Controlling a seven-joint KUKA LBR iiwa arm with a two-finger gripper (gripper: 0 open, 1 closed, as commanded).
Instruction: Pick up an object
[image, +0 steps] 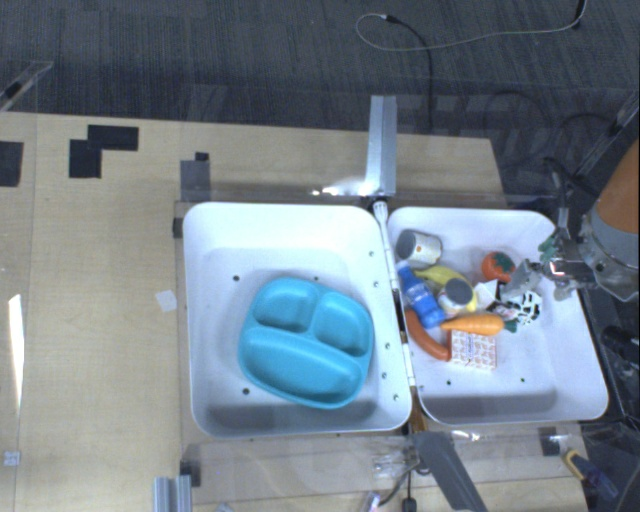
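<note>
Blue tray (305, 343), cluttered right bin (560, 395)

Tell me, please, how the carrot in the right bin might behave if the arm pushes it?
The carrot is long and rounded, so it would probably roll or pivot. Its glossy look suggests light, stiff plastic, likely slippery. It lies against the sausage and box, so they may shift too.

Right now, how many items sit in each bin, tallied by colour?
Left bin:
Blue divided plate: 1
Right bin:
Orange or red: 3
Blue: 1
Yellow: 1
Grey or silver: 2
Black-and-white: 1
Red-and-white patterned: 1
Total: 10, though the cluttered pile makes the count approximate.
</note>
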